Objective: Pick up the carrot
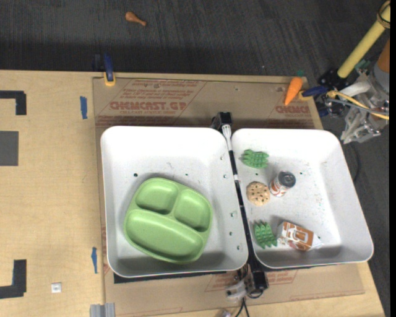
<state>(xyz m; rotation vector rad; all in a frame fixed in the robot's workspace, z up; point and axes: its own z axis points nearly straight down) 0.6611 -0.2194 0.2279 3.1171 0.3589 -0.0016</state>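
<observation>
The carrot [294, 90] is small and orange with a green top. It lies on the cardboard sheet behind the right bin [328, 148], outside both bins, near a blue clamp. My gripper [363, 121] is a metallic part at the far right edge, beyond the right bin's back right corner. It sits about a hand's width right of the carrot and slightly nearer, with nothing seen in it. Cables and a yellow tube crowd around it.
The right bin holds a green leafy toy [254, 158], a cookie [258, 193], a small can [283, 183], a green ridged piece [263, 234] and an orange-white packet [296, 236]. A green divided plate [168, 217] lies in the left bin [117, 161]. Another orange bit [135, 18] lies on the dark floor.
</observation>
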